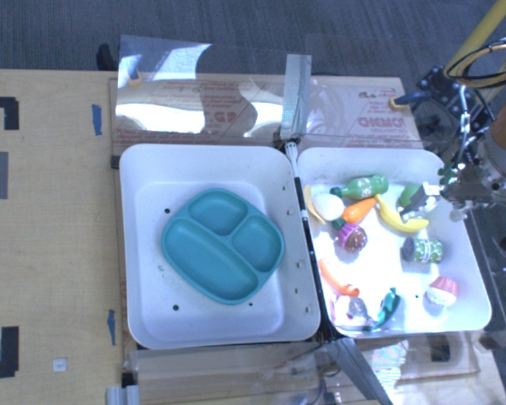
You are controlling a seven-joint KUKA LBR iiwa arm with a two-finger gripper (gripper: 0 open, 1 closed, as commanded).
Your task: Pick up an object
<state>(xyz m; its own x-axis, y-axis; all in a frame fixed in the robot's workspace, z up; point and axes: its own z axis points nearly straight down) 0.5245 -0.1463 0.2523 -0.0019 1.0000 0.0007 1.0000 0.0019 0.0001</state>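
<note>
The arm (489, 116) is seen at the right edge of the camera view, reaching in from that side at a height level with the far right corner of the right-hand bin. Its dark wrist parts are wrapped in loose cables, and yellow hoses are run up and away toward the top right corner. The hand (452, 188) is held low beside the bin's right rim. The state of its grip cannot be made out.
</note>
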